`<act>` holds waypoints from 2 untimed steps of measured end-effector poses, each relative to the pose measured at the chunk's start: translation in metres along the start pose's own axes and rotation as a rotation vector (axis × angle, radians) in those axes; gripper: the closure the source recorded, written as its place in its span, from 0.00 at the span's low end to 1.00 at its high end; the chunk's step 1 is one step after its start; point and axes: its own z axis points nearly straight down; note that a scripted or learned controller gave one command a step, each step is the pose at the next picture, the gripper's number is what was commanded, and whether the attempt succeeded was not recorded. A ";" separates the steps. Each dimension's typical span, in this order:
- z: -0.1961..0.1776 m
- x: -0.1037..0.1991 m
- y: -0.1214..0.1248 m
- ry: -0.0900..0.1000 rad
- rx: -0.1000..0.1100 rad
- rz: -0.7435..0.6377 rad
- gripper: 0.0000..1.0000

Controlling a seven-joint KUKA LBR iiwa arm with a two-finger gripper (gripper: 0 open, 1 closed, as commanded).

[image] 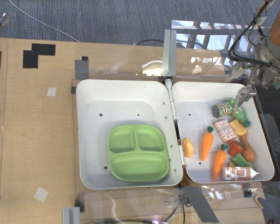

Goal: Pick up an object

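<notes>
- Lowest in the frame, at the right bin's point(266, 174) bottom edge, lies a white carton point(239, 173); it sits apart from the arm's reach point, so not the first choice.
- Just above it, two carrots point(207, 144) lie tilted beside a heap of small toy foods point(238, 146), packed close; a descent there risks pinching two things.
- Left of centre, the green tray point(138, 152) rests in the left bin point(91, 125), well apart.
- Toward the upper right, the gripper point(244, 97) hangs just above a green can point(222, 109) and a green vegetable point(240, 115). Whether the claw is wide or narrow I cannot tell.
- Likely best: come down centred over one item, straddling its short axis.
</notes>
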 end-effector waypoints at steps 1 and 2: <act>0.130 0.003 -0.005 0.006 -0.005 -0.439 0.00; 0.193 0.062 -0.023 -0.005 0.002 -0.413 0.00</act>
